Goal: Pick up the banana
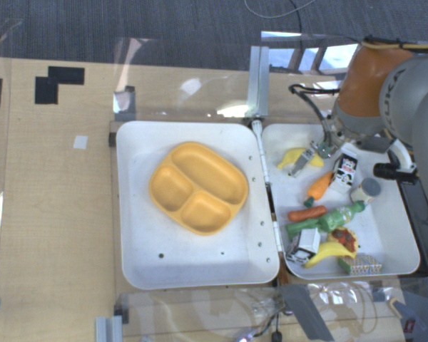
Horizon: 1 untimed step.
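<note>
Hanging over the back of the right-hand bin (406, 248), our claw (308, 159) sits low against a pale yellow piece (294, 157) near that bin's upper left corner — whether it is released or clenched we cannot tell from this slanted view. The banana (328, 251) we are after lies elsewhere: toward the front of the same bin, close to its near wall, well apart from the claw and across the clutter from it.

We read its long axis as running roughly left to right with a slight upward curl, the left tip beside a small black-and-white box (304, 241), the right end tucked under a red-and-dark item (346, 239). Between claw and banana lie a carrot (319, 186), a red pepper-like stick (308, 214) and a green bottle (334, 218) — a crowded lane, in our judgement.

So the relation that matters is plain: the fruit lies down-frame of the claw, nearer the camera, and slightly to the right. We judge that the arm (385, 91) must pull back toward the bin's front edge and line up across the banana's narrow width. The left bin (135, 255), holding a yellow divided plate (198, 187), plays no part.
</note>
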Motion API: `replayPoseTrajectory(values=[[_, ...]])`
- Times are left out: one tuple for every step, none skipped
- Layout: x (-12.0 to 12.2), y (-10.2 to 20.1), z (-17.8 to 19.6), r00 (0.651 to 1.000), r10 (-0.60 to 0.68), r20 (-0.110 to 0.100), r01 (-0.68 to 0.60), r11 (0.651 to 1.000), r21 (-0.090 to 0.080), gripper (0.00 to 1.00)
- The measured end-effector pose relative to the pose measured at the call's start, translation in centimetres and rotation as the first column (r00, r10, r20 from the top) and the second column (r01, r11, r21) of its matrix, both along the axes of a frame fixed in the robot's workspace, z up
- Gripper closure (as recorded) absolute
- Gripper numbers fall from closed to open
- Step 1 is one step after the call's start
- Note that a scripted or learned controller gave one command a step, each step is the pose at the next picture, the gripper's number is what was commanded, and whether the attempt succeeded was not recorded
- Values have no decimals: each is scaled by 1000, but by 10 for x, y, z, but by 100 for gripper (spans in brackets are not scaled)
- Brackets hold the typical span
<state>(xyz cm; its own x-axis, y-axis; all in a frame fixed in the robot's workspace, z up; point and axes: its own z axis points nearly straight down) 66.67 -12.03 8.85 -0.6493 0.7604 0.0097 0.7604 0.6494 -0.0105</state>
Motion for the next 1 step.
replayPoseTrajectory(values=[[6, 2, 14, 1000, 5, 25, -5, 1000, -4, 100]])
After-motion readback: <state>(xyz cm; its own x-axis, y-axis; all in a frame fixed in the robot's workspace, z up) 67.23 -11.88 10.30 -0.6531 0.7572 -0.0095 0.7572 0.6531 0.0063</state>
